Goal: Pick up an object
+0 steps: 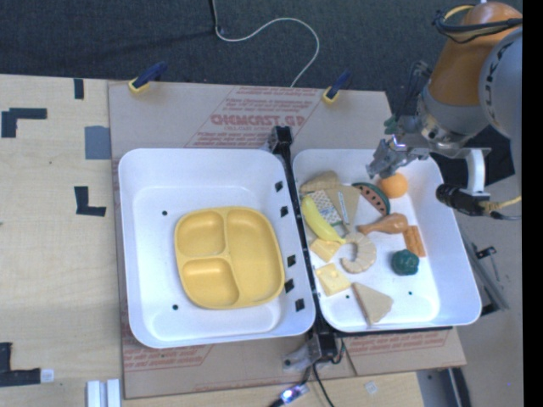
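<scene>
My gripper [383, 164] hangs over the far side of the right bin [450, 253], its tips just above and left of a small orange fruit [393, 185]. A watermelon slice [372, 196] lies right below the tips. Nothing shows between them. Further into the bin lie a banana [319, 220], a chicken drumstick [384, 225], a carrot piece [414, 241], a green vegetable [405, 263], a round cracker [358, 256], cheese cubes [331, 278] and a bread wedge [372, 302].
The left bin [144, 185] holds a yellow divided plate [229, 257]. A black divider clip [281, 139] joins the two bins at the far edge. A white cable [263, 28] runs across the dark floor behind the bench.
</scene>
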### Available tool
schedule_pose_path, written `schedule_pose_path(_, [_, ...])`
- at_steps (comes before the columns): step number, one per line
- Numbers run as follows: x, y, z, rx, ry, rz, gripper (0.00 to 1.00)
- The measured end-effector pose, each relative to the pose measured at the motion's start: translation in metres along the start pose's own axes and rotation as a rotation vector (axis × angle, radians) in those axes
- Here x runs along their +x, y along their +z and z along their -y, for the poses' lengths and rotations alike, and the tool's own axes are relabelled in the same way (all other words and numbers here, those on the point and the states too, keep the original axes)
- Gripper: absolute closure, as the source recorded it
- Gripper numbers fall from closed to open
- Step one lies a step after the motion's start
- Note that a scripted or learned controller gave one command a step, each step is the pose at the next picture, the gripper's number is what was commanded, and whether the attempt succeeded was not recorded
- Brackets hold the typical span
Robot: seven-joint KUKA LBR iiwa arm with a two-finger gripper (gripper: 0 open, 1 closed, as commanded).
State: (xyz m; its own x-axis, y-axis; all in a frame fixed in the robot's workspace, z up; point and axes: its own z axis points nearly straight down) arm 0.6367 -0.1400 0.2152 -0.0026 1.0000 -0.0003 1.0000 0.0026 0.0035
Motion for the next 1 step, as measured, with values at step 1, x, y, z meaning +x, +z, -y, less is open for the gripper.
schedule_pose_path(1, [0.0008,-0.0095,-0.0004,0.003,0.001,-0.001,1.0])
